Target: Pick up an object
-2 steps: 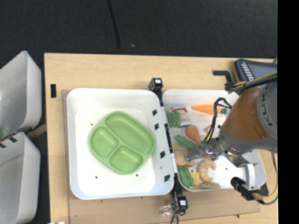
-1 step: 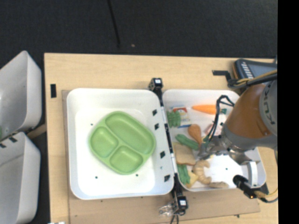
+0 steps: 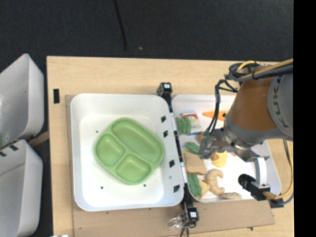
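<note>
Toys lay heaped in the right bin [image 3: 197,101], the task's choices among them. Nearest the camera's lower edge sat a pale beige curled piece [image 3: 215,177], with a green ridged piece [image 3: 193,184] just to its left against the bin's dividing wall and a tan flat piece [image 3: 195,168] just above that. A yellow piece [image 3: 219,158] lay a little farther in, close under the gripper [image 3: 206,147], which hung low over the middle of the bin beside a small green piece [image 3: 192,147]. Its dark tip was crowded by the wrist above it, and whether it was spread or closed could not be told; nothing showed between its tips. Farther back, a green leafy piece [image 3: 183,126] and an orange piece [image 3: 214,115] rested near the bin's far wall. The arm [image 3: 254,107], orange-banded, covered much of that bin's right half. In the left bin [image 3: 79,132] a green divided plate [image 3: 129,150] lay flat, near the middle.
</note>
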You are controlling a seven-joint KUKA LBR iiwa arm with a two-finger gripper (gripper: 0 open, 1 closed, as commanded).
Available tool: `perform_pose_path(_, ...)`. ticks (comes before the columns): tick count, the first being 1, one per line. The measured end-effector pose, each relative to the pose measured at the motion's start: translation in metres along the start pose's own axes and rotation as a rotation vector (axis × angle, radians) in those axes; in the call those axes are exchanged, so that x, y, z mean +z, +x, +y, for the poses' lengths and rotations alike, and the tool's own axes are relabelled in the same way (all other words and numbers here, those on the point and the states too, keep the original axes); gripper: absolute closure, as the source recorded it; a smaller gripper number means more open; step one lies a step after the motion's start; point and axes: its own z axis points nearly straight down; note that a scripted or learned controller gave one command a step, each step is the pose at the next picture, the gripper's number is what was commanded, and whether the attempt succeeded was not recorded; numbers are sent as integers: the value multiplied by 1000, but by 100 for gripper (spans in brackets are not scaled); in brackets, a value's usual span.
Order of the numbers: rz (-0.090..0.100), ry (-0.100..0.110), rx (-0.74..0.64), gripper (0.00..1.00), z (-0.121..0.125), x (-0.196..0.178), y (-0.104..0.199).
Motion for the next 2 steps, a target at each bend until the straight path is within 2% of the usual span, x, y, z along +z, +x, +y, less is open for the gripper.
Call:
perform_pose_path(1,-7,2,15,100,-2,107,-52)
perform_pose_path(2,-8,-3,15,100,0,92,-51)
